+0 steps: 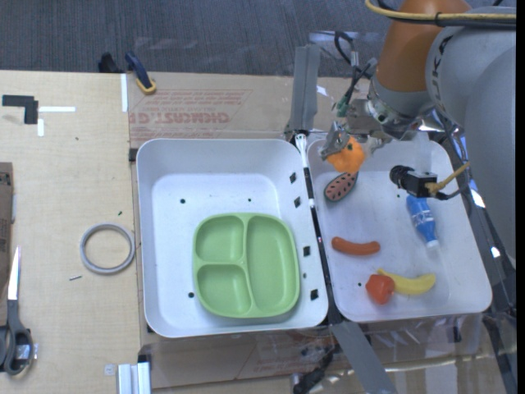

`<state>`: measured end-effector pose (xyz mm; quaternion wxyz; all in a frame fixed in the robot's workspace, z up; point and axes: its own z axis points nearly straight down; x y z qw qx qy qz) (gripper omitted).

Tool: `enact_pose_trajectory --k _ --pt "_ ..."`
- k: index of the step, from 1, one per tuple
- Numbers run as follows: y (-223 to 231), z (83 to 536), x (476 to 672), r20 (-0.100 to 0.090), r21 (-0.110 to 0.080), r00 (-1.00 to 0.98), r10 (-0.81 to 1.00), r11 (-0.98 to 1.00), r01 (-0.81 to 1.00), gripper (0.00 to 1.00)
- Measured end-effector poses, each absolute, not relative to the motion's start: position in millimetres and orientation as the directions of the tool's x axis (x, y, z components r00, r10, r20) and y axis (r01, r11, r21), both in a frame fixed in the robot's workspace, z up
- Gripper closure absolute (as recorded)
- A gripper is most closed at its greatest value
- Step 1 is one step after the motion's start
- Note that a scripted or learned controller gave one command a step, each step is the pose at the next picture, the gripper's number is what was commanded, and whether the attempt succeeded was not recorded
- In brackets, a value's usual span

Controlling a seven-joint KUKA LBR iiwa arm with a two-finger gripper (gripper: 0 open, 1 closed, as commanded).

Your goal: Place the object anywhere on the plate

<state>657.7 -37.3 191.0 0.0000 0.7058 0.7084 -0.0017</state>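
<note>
The orange (348,155), right of the plate (246,264), is gripped by the hand (343,144) (apparently light, rigid, smooth; best pinched mid-body).

Floor (205,15) along the top: dark grey carpet with a fine ribbed weave; the table (66,187) below it is pale, wood-coloured, evenly lit, no hard shadows. Flattened brown cardboard sheet (205,109) with reversed red print lies on the table behind the bins; a blue-and-yellow clamp (141,74) sits at the table's far edge; black L-shaped mark (22,107) and white tape strips (57,112) near the left side. Grey tape ring (107,248) rests on the left of the table; scissors (14,335) at the lower left edge, partly cropped.
</note>
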Motion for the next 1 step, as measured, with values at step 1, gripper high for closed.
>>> enact_pose_trajectory --k 1 --pt "13.7 190.9 596.6 -0.001 -0.002 -0.001 1.000 0.001 1.000 1.00"
